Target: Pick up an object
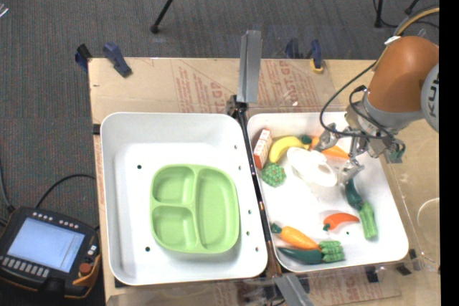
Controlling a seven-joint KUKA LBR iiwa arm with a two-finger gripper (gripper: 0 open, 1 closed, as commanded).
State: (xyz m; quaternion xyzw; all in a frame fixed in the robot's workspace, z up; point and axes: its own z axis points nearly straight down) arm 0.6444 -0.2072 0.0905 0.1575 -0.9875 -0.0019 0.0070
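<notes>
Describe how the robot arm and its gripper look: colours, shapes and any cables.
The arm's rounded wrist housing is orange, with a grey segment at its right. Below it sits a grey metal gripper with thin silvery fingers. A thin black cable loops from the wrist down to the gripper.

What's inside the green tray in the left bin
The green divided tray sits in the left bin, and all three of its compartments show bare green bottoms with nothing in them. The bin floor under the tray is covered and cannot be seen.
</notes>
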